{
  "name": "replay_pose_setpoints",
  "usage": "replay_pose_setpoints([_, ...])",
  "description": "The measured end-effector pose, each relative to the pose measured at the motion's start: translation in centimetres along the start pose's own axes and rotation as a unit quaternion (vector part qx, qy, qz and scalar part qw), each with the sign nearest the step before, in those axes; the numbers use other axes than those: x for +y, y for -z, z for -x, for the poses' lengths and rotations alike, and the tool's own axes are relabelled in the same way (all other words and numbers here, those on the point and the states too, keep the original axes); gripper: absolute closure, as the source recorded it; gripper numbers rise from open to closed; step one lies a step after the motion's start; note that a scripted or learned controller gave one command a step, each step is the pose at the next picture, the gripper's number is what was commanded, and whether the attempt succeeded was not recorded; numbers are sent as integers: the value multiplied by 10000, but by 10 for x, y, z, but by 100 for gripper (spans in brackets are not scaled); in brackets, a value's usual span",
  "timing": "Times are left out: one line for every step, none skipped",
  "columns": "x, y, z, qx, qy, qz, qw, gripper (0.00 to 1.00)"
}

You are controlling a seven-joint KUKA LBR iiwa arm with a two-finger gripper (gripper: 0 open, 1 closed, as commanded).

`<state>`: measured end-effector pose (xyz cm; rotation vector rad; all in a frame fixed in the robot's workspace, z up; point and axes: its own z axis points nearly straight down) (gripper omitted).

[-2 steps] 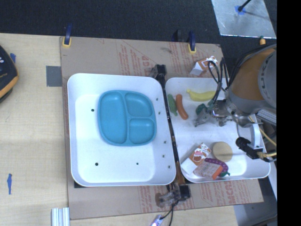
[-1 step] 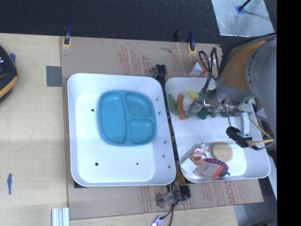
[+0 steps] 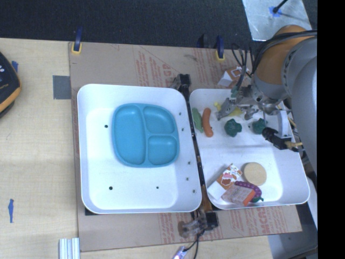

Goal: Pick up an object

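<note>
Progress on the pick looks early, judging from the camera view: every loose object lies on the floor of the right bin (image 3: 295, 172), and nothing appears lifted. The gripper (image 3: 236, 104) sits low at the upper edge of that bin, at the end of the grey arm with its orange band (image 3: 281, 47) in the upper right of the frame. Whether it is open, closed or gripping anything cannot be told, since the metal parts there blur together.

Candidates for the pick are spread over the right bin. An orange sausage-shaped piece (image 3: 207, 122) lies beside a thin green piece (image 3: 197, 120) near the bin's left wall. A dark green lump (image 3: 233, 127) rests just below the gripper, apparently apart from it, and a second dark green lump (image 3: 259, 125) lies to its right. Toward the lower part of the bin sit a tan round disc (image 3: 254, 173), a red-and-white packet (image 3: 230, 176) and a purple and orange item (image 3: 247, 191) touching it. The nearest lump seems the likeliest target, so approach, grasp and lift all seem left to do.

The left bin (image 3: 86, 144) holds a blue divided plate (image 3: 144, 134), well apart from the gripper.

Hard to read: the small items in the lower pile overlap and cannot be named firmly, a printed wrapper (image 3: 230, 77) above the right bin is partly hidden by cables, and a dark device (image 3: 6, 85) on the table (image 3: 32, 161) is cut off at the left edge.
</note>
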<state>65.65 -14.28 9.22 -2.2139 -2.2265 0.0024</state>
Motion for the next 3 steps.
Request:
replay_pose_setpoints([-8,0,41,-4,-15,7,10000,0])
replay_pose_setpoints([-45,-1,-13,2,1,-8,10000,0])
replay_pose_setpoints([-45,10,-12,0,14,-15,10000,100])
